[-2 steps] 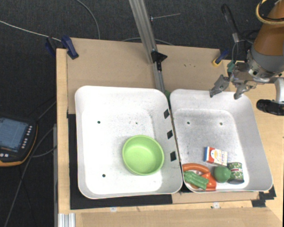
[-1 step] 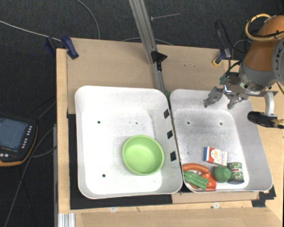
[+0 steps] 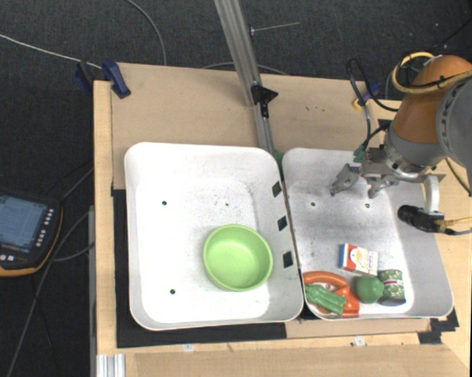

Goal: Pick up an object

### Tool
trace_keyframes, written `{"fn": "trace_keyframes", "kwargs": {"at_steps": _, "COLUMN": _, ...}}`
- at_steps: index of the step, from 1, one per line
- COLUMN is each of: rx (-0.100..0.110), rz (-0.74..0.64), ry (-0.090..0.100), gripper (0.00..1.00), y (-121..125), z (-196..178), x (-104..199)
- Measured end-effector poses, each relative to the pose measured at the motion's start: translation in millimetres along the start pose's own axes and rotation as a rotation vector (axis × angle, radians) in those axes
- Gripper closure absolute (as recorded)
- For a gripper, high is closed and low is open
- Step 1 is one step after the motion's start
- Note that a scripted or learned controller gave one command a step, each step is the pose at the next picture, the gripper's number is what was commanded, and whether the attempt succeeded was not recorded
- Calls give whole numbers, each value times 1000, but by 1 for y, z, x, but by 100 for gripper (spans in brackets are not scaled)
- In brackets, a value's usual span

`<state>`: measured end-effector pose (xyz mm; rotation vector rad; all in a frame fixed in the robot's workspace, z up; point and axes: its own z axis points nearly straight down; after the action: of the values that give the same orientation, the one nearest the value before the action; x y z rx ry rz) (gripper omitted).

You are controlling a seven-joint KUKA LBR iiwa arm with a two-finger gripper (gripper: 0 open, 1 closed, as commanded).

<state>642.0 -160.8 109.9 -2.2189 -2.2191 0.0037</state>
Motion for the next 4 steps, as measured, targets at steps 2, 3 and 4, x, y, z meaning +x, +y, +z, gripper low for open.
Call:
{"fn": "trace_keyframes", "kwargs": {"at_steps": 2, "rx": -9, "rz": 0, "ry": -2, "gripper": 100, "y": -7, "z": -66, "x": 1}}
{"fn": "trace_keyframes", "kwargs": {"at_steps": 3, "rx": -10, "rz": -1, "ry": -2, "gripper": 100, "y": -10, "z": -119, "x": 11}}
{"fn": "trace_keyframes", "kwargs": {"at_steps": 4, "rx": -9, "rz": 0, "ry": -1, "gripper": 100, "y": -19, "z": -169, "x": 13}}
